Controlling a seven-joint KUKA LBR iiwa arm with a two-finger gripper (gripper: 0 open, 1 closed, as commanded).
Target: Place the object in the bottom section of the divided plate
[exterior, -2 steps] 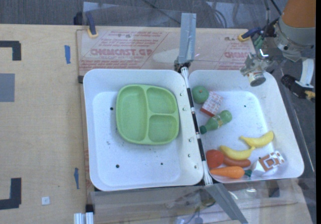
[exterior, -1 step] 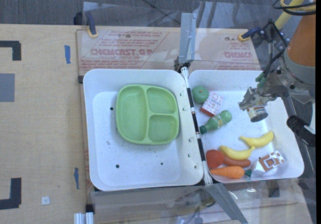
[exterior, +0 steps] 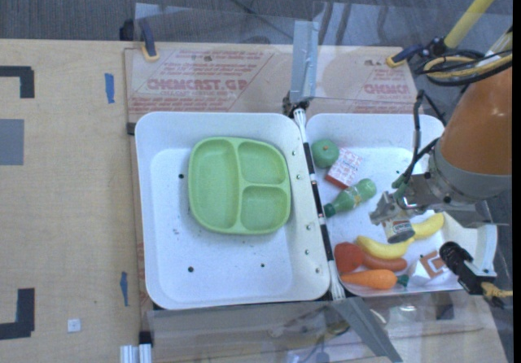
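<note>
You would have seen the wooden worktop (exterior: 65,215) running down the left, marked with blue tape and black corner marks. Next to it sat the left white bin (exterior: 236,272), and in its upper half lay the light green divided plate (exterior: 239,185), flat, with one long section on its left and two smaller sections stacked on its right. All three sections of the plate held nothing.

Across the centre divider, the right white bin (exterior: 383,137) carried the loose things. Near its top left lay a round green fruit (exterior: 325,153), with a small red and white packet (exterior: 345,167) just beside it. Below those, a green bottle (exterior: 351,197) lay on its side, tilted. Lower down, a yellow banana (exterior: 400,238) curved across the bin, with a red piece (exterior: 348,256) at its left end and an orange carrot (exterior: 370,278) lying along the bin's bottom edge. A small white card with red marks (exterior: 430,264) lay to the right of the carrot.

The gripper (exterior: 394,213) hung over the middle of the right bin, directly above the banana and just right of the green bottle. You could not have told from that angle whether it was released or clenched, nor whether it touched anything. The grey arm with its orange band (exterior: 484,129) came in from the right edge.
</note>
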